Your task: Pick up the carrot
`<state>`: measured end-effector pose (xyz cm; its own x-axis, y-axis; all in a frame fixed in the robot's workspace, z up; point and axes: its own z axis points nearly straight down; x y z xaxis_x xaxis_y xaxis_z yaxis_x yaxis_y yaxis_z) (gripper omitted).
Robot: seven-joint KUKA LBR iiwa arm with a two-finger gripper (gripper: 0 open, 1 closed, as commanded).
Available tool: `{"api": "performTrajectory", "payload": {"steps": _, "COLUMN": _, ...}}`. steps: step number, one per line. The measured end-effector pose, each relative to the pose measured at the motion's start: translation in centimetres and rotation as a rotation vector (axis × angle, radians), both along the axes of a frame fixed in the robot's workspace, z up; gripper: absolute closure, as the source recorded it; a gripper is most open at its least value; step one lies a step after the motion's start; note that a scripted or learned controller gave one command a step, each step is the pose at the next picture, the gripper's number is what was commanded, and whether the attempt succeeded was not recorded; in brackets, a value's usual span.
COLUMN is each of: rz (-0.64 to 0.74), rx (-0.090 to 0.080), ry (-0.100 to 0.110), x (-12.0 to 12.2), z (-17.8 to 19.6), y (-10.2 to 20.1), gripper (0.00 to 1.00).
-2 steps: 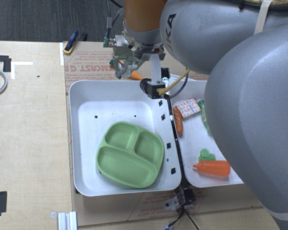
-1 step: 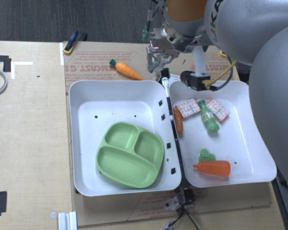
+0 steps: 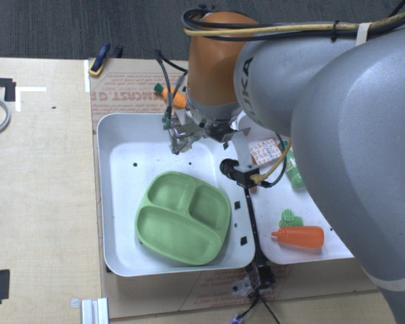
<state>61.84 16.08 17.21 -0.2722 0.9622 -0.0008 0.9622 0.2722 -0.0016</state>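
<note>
The carrot (image 3: 298, 237) lies on its side in the right bin (image 3: 334, 243), near that bin's front edge, its green top (image 3: 290, 218) pointing toward the back and its orange body running left to right. The gripper (image 3: 181, 139) is well apart from it, over the back part of the left bin (image 3: 104, 181), close to the far wall and above bare white floor; whether it is open or closed cannot be told from this angle, and nothing is seen held in it. Between the gripper and the carrot run the two rims where the bins meet. The big grey arm (image 3: 337, 113) spreads over much of the right bin and hides its right and rear parts. Around the carrot the bin floor is bare to the left and front. Farther back in the same bin lie a red-and-white printed packet (image 3: 264, 152) and a small green thing (image 3: 295, 174), both apart from the carrot. In the left bin a green divided plate (image 3: 183, 218) fills the front middle, with open floor behind it under the gripper. The bins rest on printed cardboard (image 3: 131, 90) on the pale tabletop (image 3: 40, 201), where a blue-and-yellow thing (image 3: 100, 58) lies near the back left corner of the cardboard.
</note>
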Motion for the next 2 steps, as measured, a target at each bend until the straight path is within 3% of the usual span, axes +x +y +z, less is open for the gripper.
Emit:
{"api": "performTrajectory", "payload": {"steps": 1, "rz": 0.262, "rx": 0.000, "ry": -0.003, "x": 3.3, "z": 10.9, "y": -6.7, "gripper": 1.00}}
{"api": "performTrajectory", "payload": {"steps": 2, "rz": 0.342, "rx": -0.001, "ry": -0.004, "x": 3.4, "z": 16.0, "y": -14.5, "gripper": 1.00}}
